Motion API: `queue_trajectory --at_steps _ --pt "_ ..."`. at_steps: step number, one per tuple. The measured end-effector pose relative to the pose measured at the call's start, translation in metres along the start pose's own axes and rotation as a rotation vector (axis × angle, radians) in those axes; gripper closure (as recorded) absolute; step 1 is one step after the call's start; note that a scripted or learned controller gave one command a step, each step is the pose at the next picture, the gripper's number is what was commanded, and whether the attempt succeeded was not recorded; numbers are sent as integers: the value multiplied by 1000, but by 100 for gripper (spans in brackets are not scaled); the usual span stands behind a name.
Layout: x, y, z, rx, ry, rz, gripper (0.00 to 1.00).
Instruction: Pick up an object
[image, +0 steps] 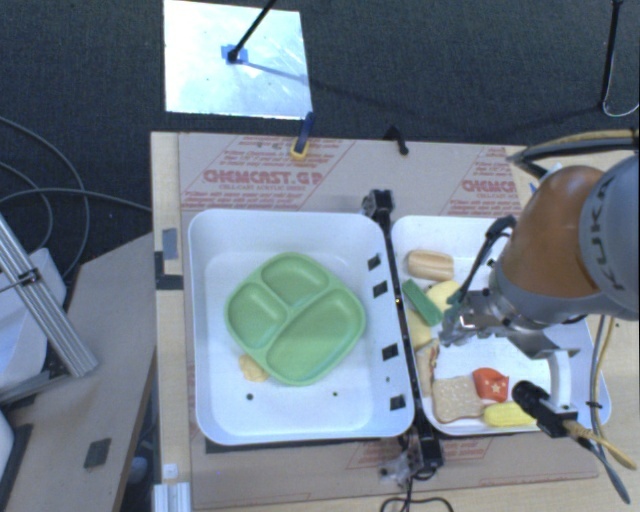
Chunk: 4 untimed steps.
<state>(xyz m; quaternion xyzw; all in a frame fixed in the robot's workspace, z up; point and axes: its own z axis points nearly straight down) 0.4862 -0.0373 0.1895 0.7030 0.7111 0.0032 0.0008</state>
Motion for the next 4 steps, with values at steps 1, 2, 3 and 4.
queue_trajectory --at_steps 1,2,3,4 --pt "36 21 5 3 -2 2 100" --pt "57 41 6 3 -3 4 100" --pt "-4 31 4 5 -5 14 100" --pt "20 33 5 5 -3 7 100"
